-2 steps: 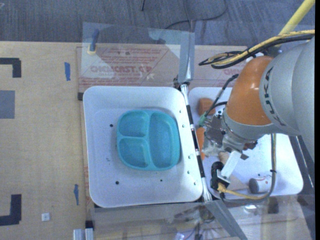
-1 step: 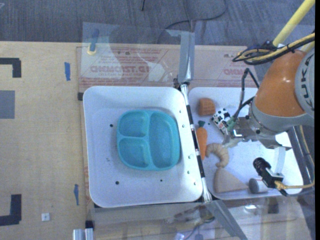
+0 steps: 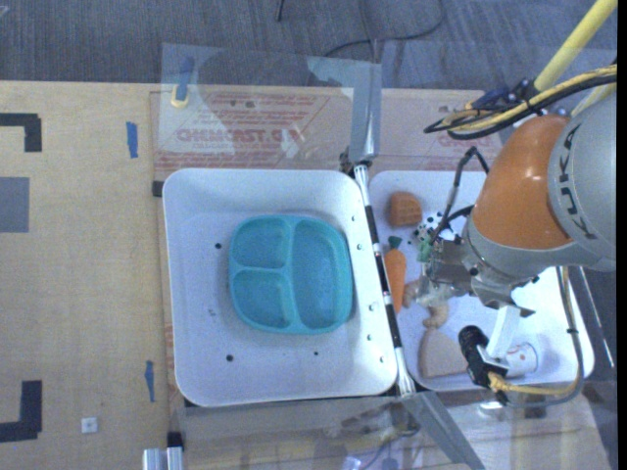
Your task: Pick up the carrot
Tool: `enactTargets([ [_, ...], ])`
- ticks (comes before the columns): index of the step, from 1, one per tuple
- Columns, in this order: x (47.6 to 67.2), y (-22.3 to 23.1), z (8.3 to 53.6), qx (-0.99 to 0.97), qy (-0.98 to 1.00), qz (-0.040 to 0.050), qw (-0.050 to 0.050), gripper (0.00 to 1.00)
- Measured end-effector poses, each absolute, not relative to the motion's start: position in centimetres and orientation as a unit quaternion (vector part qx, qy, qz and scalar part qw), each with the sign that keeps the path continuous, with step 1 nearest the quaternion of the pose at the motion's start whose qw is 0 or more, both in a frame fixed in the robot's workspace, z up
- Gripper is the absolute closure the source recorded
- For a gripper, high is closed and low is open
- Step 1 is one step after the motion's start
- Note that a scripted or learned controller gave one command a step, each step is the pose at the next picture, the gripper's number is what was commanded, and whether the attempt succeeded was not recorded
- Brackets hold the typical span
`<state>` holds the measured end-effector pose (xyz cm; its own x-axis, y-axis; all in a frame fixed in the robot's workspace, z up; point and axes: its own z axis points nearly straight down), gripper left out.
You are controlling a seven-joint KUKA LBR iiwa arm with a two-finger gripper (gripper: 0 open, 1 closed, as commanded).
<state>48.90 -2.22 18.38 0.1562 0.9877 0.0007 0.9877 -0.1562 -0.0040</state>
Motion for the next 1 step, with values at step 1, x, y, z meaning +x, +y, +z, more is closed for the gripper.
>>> enactTargets([
  [1, 48.93, -2.41, 19.32, -0.762, -0.648, 0.0012, 0.002, 1.0],
])
